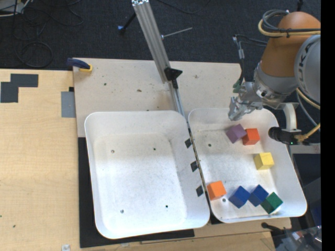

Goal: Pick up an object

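Two white bins sit on a pale bench; nearest in the right bin point(293, 192) lie green, blue and orange cubes; farther back the gripper point(238, 112), its state impossible to tell, hovers just above the purple cube point(235, 133); descend centred, clear of the touching orange-red cube point(252, 136)

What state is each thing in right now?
gripper: above the right bin's far end, holding nothing visible
purple block: loose in right bin, just below the gripper
red-orange block: resting beside the purple block
yellow block: resting alone
left bin: no blocks in it
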`<state>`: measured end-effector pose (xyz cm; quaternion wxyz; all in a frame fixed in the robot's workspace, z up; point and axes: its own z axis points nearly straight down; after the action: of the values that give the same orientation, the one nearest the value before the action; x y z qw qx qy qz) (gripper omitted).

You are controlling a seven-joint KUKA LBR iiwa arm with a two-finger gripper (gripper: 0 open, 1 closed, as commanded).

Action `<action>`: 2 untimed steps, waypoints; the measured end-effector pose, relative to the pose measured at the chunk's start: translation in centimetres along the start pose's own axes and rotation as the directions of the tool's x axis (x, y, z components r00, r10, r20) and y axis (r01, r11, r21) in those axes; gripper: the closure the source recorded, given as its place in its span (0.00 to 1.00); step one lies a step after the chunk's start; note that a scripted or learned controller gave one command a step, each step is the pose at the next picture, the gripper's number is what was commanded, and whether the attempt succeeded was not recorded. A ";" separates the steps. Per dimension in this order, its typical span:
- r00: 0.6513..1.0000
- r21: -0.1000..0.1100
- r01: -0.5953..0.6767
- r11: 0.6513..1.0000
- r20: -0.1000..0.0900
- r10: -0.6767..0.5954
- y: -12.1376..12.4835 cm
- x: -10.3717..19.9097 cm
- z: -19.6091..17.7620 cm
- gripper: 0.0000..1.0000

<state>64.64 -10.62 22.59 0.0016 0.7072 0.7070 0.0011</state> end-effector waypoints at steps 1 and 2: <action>1.000 0.007 0.004 1.000 -0.003 -0.004 -0.9 4.9 -0.4 1.00; 1.000 0.009 0.003 1.000 -0.003 -0.003 -2.2 9.5 0.0 1.00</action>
<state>62.45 -1.12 22.57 -0.0025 0.7062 0.7081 -0.0009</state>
